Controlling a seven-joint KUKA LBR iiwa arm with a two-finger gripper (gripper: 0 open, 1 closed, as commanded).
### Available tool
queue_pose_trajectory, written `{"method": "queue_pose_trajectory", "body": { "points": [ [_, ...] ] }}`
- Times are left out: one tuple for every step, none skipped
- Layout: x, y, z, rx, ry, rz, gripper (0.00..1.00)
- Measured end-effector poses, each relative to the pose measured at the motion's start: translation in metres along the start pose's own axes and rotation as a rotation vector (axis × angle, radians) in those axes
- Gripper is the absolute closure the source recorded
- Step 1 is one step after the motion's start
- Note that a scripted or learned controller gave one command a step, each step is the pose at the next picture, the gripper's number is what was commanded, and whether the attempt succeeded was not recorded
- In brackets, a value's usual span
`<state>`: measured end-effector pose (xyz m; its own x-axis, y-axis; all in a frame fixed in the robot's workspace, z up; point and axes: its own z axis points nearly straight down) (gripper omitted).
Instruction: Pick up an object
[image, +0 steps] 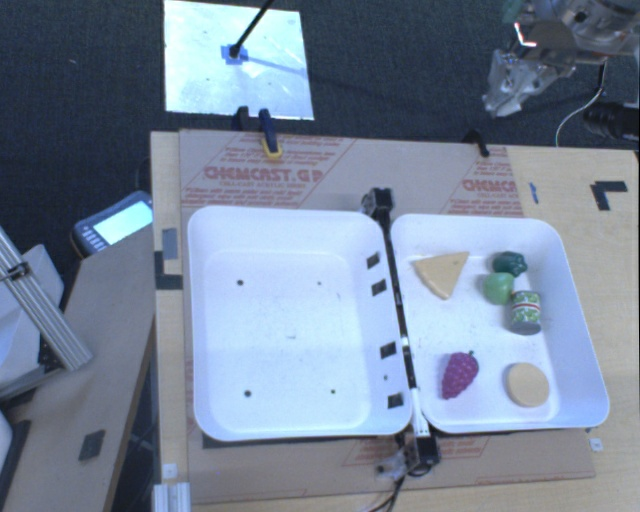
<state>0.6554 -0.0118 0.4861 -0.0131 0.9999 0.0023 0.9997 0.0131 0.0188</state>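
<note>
Pale grey metallic gripper (508, 92) with blurred silvery housing, small orange-red light patch, thin white cable trailing behind

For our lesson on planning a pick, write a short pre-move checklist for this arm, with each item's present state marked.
1. Objects available in the right bin: cheese wedge, grapes, can, round cookie: ok.
2. Cheese wedge, grapes and cookie lie apart from neighbours: ok.
3. Can clear of the green pieces: not ok, crowded.
4. Tool above a target: not ok, it is past the bench's far edge.
5. Tool open: cannot tell.
</note>
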Motion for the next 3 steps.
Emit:
{"method": "queue_pose_trajectory", "body": {
  "points": [
    [-0.016,-0.065,0.176,0.037,-0.001,0.014,1.0],
    [0.032,-0.032,0.093,0.008,-0.001,0.004,1.0],
    [0.051,-0.119,0.13,0.025,-0.001,0.007,1.0]
  ]
}}
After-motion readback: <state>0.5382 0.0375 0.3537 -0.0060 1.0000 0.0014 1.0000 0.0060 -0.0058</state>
